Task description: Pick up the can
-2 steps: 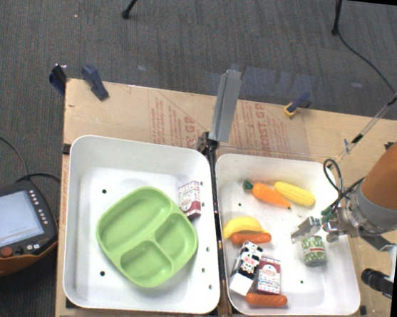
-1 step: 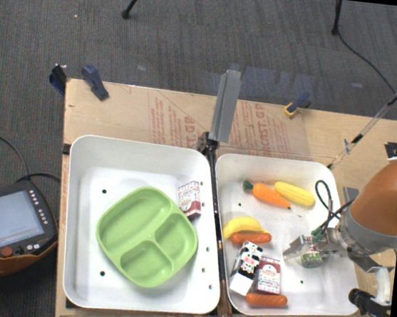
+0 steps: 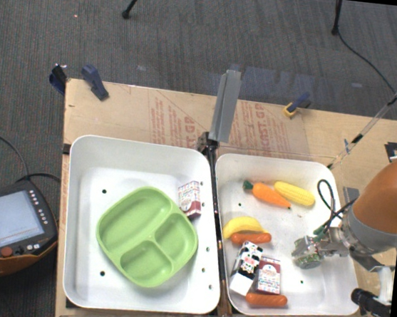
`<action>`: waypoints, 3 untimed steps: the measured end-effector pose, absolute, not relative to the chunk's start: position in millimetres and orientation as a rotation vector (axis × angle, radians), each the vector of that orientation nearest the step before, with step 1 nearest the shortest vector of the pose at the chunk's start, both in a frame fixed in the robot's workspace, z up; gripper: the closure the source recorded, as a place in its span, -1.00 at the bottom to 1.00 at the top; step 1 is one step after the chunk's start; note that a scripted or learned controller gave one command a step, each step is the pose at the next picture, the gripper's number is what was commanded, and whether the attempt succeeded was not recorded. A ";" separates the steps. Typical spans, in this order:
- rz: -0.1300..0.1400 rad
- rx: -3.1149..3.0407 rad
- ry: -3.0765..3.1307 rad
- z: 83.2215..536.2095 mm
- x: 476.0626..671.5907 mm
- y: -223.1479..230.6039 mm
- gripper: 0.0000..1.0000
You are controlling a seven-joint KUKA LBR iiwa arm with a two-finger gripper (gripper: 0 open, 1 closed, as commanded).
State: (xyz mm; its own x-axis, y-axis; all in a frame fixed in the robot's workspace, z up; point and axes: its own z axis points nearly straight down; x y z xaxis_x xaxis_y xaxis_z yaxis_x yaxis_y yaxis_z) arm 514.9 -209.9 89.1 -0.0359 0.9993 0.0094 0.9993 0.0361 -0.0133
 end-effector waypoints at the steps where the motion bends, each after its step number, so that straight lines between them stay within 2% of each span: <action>1: 0.006 -2.194 -2.241 205.9 569.3 -191.6 1.00; 2: 0.006 -2.194 -2.241 205.9 569.2 -191.6 -1.00; 3: 0.007 -2.236 -2.195 103.9 595.5 -188.2 -1.00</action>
State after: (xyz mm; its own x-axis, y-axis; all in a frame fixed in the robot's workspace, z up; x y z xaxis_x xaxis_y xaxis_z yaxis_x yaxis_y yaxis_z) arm 595.5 -188.2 103.9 0.0185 0.9998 0.0023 0.9998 -0.0185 -0.0084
